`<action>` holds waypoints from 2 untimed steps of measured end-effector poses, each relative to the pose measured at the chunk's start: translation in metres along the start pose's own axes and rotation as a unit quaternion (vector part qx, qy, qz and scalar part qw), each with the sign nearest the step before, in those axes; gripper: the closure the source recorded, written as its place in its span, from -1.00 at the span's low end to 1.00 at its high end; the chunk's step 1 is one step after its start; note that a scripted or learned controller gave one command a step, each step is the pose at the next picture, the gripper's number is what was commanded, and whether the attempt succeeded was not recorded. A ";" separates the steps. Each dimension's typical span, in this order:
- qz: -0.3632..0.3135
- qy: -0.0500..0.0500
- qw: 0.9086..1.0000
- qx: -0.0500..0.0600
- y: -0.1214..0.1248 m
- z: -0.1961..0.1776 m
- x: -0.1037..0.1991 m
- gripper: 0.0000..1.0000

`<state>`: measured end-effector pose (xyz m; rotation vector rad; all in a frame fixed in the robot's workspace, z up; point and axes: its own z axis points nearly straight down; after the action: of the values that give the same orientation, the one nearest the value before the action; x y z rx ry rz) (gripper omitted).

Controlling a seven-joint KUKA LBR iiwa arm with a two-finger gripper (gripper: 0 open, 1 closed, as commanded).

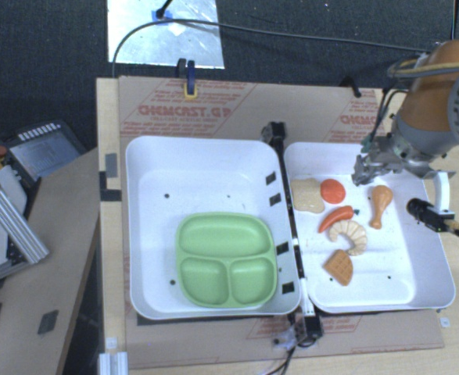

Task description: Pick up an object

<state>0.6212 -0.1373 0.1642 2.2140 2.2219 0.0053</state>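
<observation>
Crowding tomato (332,190): dough (307,195), chili (335,218)

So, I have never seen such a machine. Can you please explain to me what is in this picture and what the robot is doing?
One camera above the bench looks down at a slant. The grey and orange arm enters from the right; its tool hangs over the right bin. Whether the tool is open or shut cannot be seen, and nothing shows in it. That bin holds toy food: a tomato, a beige piece, a drumstick, a chili, a shrimp and a wedge. The left bin holds a green tray. The job is to pick one thing up.
</observation>
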 end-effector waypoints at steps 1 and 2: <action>0.000 0.000 1.000 0.000 0.002 -0.045 0.000 1.00; -0.002 0.001 1.000 0.002 -0.009 -0.042 0.043 1.00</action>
<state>0.6114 -0.0947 0.2064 2.2133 2.2295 0.0023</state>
